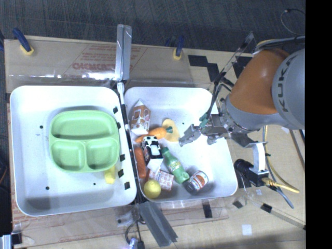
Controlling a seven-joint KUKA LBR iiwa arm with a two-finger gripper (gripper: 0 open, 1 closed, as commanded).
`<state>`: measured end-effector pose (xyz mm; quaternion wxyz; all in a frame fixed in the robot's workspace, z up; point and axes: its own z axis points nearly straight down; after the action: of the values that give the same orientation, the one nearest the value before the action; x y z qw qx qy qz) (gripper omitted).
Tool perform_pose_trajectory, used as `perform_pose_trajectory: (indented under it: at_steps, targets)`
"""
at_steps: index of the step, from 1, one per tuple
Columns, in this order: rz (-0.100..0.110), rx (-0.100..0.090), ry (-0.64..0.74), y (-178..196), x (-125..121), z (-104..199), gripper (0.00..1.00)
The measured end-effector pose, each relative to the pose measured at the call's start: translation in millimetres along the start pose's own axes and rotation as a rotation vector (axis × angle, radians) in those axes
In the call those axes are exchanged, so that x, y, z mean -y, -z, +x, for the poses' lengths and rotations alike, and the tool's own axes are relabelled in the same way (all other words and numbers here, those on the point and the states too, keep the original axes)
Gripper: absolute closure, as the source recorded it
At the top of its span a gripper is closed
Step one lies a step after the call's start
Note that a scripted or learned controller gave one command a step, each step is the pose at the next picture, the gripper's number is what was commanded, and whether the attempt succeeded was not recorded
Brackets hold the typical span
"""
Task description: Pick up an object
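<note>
The camera view shows the left bin (23, 139) holding a green divided tray (83, 139) with a small yellow piece (109, 177) just beside its lower right corner, while the right bin (194, 105) has toys crowded along its left and lower sides: a brown carton (139, 116), an orange carrot (140, 161), a black-and-white toy (152, 147), a green bottle (174, 167), a yellow ball (152, 189) and a can (196, 181). The gripper (188, 135) hangs over the bare middle of the right bin, beside a yellow toy (169, 127); its fingers look slightly apart with nothing between them
</note>
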<state>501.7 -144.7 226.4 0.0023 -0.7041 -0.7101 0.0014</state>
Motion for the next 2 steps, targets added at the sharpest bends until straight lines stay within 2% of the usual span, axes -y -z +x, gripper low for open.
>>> perform_pose_trajectory:
  at_steps: [1,2]
  targets:
    - [0.0,-0.001,-0.227,-37.1,25.3,12.2,0.0]
    - [-0.011,0.011,-0.227,-133.4,24.2,24.3,0.0]
